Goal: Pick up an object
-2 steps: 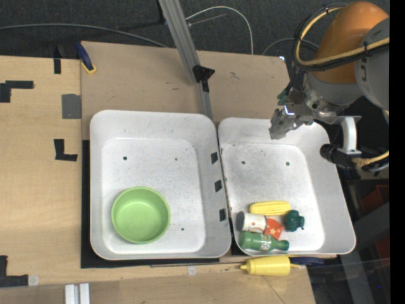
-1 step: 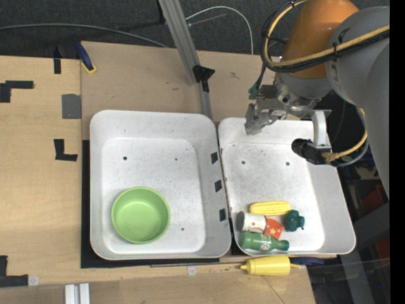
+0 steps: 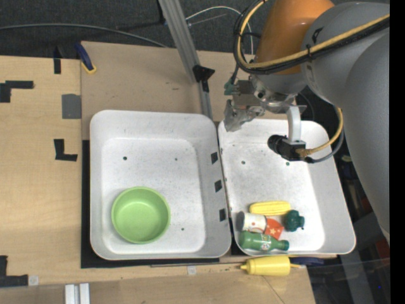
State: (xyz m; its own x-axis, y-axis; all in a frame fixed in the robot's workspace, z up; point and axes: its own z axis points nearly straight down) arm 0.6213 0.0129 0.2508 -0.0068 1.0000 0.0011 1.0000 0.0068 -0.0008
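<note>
The right bin [image 3: 304,176] holds a cluster of small toys at its near end: a yellow corn cob [image 3: 270,208], a white and red can [image 3: 254,222], an orange piece [image 3: 274,228], a dark teal piece [image 3: 293,220] and a green bottle [image 3: 263,242]. My gripper [image 3: 238,114] hangs over the far left corner of the right bin, well away from the toys. Nothing shows between its fingers.
A green bowl [image 3: 140,215] lies in the near left part of the left bin [image 3: 152,132]. A yellow bottle [image 3: 268,266] lies on the bench just outside the right bin's near rim. A slanted metal pole [image 3: 180,30] rises behind the bins.
</note>
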